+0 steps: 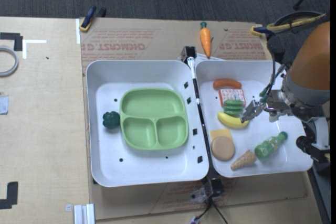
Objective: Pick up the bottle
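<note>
1. The pincer [251, 112] hangs over the right bin [294, 165]; I cannot tell how it stands.
2. Touching it on the left: banana [232, 121] (yellow).
3. Below-right, apart: the bottle [270, 146], cone [242, 160] beside it.
4. Farther left: green tray [154, 118].

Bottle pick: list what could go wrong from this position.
1. The gripper sits beside the banana, well away from the green bottle; closing here would probably catch the banana instead.
2. The bottle lies on its side, tilted, near the right bin's front corner, so it may roll or slip out of a pinch.
3. The ice cream cone lies right beside the bottle's base and could be bumped or grabbed along with it.
</note>
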